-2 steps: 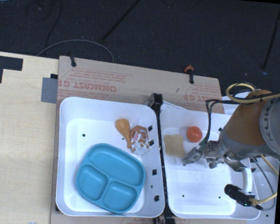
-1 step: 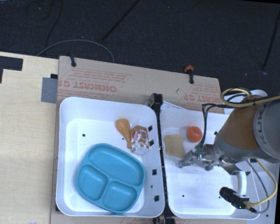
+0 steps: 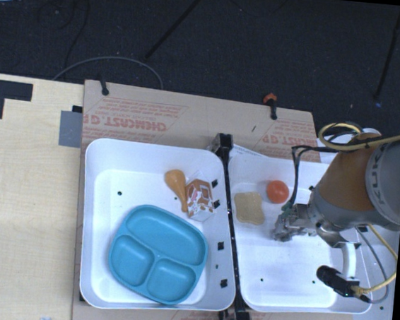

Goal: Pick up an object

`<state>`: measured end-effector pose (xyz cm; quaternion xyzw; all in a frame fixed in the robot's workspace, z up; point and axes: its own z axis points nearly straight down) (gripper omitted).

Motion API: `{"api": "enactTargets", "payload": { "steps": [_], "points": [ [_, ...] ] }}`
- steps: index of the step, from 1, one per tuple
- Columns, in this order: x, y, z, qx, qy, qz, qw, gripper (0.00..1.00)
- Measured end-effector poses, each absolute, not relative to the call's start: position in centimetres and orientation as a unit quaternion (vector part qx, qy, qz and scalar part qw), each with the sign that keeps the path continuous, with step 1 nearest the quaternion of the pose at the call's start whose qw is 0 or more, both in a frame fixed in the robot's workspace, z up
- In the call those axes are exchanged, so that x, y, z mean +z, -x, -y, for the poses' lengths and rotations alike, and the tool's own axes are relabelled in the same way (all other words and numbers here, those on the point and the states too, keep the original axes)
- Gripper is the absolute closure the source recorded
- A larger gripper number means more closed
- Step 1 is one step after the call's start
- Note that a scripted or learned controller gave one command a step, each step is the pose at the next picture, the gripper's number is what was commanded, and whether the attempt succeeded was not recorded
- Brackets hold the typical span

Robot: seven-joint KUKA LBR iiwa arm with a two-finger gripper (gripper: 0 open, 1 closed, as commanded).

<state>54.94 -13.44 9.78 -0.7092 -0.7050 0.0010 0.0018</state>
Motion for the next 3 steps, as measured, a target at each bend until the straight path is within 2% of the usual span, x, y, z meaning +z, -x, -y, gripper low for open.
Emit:
{"api": "enactTargets", "payload": {
  "steps": [2, 3],
  "points": [
    [21.2, -54.7, 14.1, -0.0008, 0.707, 0.707, -0.001, 1.0],
    [20.7, -55.4, 8.6, 0.0004, 0.706, 0.708, 0.002, 1.0]
  ]
}}
